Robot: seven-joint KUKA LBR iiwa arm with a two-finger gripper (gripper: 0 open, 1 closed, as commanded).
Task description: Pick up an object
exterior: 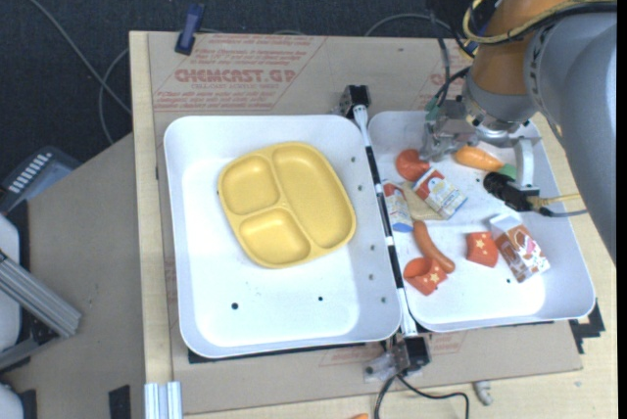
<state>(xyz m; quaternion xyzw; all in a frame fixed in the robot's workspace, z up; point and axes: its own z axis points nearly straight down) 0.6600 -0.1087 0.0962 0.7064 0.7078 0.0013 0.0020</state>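
My gripper (pixel 443 141) hangs low over the far end of the right bin (pixel 563 295), beneath the orange wrist band. Just left of it and a little nearer lies a red tomato (pixel 410 162), and an orange carrot (pixel 479 157) lies close on its right. A small printed packet (pixel 444 195) sits just in front of the gripper. Nothing is visibly held.
Further forward in the right bin lie an orange sausage (pixel 432 247), a red strawberry-like piece (pixel 423 277), a red block (pixel 481 249), a small carton (pixel 525 254) and a pale packet (pixel 396 205) by the divider. The left bin (pixel 191 211) holds a yellow divided plate (pixel 285 203).
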